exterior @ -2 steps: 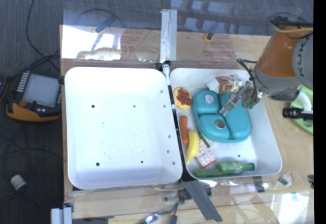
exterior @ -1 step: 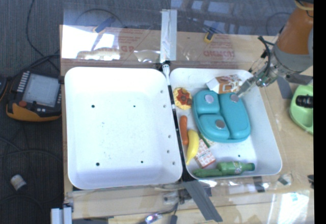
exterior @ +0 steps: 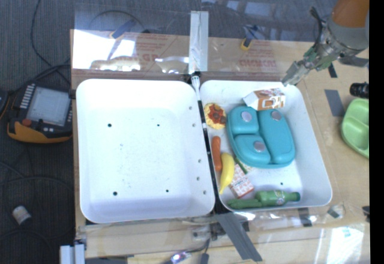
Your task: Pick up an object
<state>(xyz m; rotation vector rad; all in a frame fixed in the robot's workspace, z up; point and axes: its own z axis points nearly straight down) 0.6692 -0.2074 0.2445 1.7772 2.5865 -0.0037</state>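
— While the gripper hangs over the far right corner of the right bin, just beyond the small carton, can you say whether it is released or clenched?

— I cannot tell; the tip is a pale blur at this slant, and nothing shows between it. Nothing is held, so far as I can judge.

— Which object would you take, working outward from there?

— The carton lies nearest, against the far wall. It looks like light printed card, white and orange, box-shaped with flat faces; I would expect it to be stiff enough to pinch across its narrow sides, though it may crush if squeezed hard.

— And the big teal thing beside it?

— The teal plastic case is smooth, rounded and glossy, probably too wide and slippery for two fingers. Its edges would be the only hold.

— Further out?

— Along the divider lie toy foods: a yellow and red round piece, an orange carrot, a yellow banana. Probably hard, light plastic; the carrot and banana are slim enough to grasp across the middle. A small printed packet and a green bottle lie near the front wall; the bottle, being round, could roll.

— The left bin?

— Shallow white plastic, matt.
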